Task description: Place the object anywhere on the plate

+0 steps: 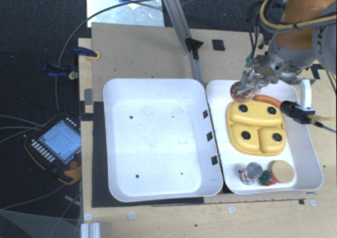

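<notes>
A yellow plate [256, 127] with three compartments lies in the right bin [310, 152]. Just past the plate's back left corner is a small brown round object [240, 93] with a pale speckled top. My gripper [247, 86] comes in from the right and is shut on this brown object, holding it close to the bin's back wall. An orange sausage-shaped piece [266, 99] lies along the plate's back edge, right of the gripper.
Along the right bin's front edge sit a grey ball [255, 168], a tan disc [283, 171], a red and green piece [268, 179] and a small white piece [243, 176]. The left bin [155, 137] lies beside it. A metal pole [176, 16] slants over the bench.
</notes>
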{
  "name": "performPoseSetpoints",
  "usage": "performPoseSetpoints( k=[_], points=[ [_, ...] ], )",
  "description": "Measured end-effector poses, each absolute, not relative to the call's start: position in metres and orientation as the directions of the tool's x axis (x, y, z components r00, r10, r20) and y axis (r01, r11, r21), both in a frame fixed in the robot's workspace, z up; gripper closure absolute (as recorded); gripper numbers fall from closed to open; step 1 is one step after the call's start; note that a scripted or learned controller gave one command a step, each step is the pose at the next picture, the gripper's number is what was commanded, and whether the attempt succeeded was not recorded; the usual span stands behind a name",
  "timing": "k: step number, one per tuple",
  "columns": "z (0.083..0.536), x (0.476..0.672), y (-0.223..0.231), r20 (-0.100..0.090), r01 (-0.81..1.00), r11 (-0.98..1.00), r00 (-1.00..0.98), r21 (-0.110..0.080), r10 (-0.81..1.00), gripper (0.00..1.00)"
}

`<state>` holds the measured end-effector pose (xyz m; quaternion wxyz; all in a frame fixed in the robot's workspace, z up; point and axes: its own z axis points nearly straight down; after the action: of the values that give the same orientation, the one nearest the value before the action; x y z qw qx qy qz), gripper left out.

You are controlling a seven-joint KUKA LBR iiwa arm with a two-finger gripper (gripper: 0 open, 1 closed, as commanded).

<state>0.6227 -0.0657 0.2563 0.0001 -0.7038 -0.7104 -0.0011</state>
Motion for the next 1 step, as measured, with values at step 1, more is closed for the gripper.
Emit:
performPoseSetpoints(
  k=[1],
  points=[
    [0.2474, 0.6143, -0.0235, 0.001, 1.000, 0.009, -0.009, 0.001, 1.000, 1.00]
  ],
)
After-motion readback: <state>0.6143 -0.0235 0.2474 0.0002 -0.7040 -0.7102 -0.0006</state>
